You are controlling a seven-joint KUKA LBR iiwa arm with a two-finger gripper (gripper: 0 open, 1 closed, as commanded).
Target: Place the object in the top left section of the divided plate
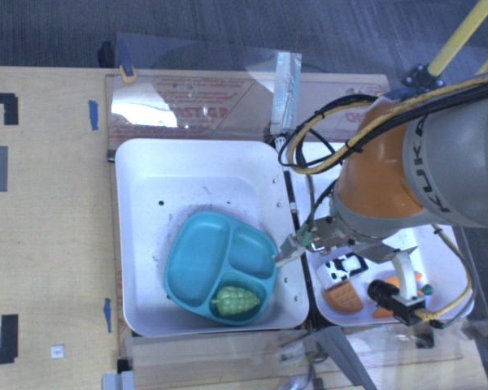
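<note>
A blue divided plate (197,260) lies in the left bin (146,177), toward its front. A green bumpy object (234,301) rests in the plate's small front compartment. The large left compartment and the right compartment hold nothing. My gripper (291,249) sits low at the wall between the two bins, just beside the plate's right edge. The grey and orange arm above it covers much of the right bin. I see nothing held in the gripper.
The right bin (451,254) holds an orange-brown piece (344,299), a black-and-white item (342,266) and a small orange thing (413,283) under the arm. A clear plastic sheet (203,96) stands behind the left bin. Yellow cables loop around the wrist.
</note>
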